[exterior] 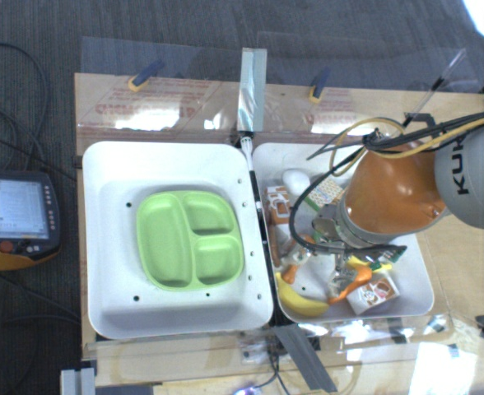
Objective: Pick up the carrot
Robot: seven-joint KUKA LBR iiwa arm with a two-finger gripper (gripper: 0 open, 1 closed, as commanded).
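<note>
Orange-banded and grey, the robot arm (pixel 390 189) reaches in from the right and hangs low over the right-hand white bin (pixel 419 290), its wrist and trailing cables covering much of the clutter below. That bin holds a loose jumble, apparently tipped in as a picking pile: a yellow banana (pixel 301 303) against the near wall, a small carton (pixel 374 295) just right of it, another printed carton (pixel 278 204) near the divider, and a pale rounded object (pixel 295 178) toward the far wall. The carrot (pixel 354 285), a short orange piece, lies tilted near the bin's front, between the banana and the small carton, touching or nearly touching the carton.

The left-hand white bin (pixel 110 245) carries a green divided plate (pixel 191 239) set flat at its centre, probably waiting as a drop-off place. Both bins sit side by side on the wooden bench (pixel 94 105). A handheld control pendant (pixel 16 219) rests on the dark floor to the left.

The pincer (pixel 341 263) points down just above the carrot, seemingly lined up for a grasp. From this slanted overhead angle I cannot tell how far it is parted, or whether it touches the carrot; nothing can be seen gripped in it.
</note>
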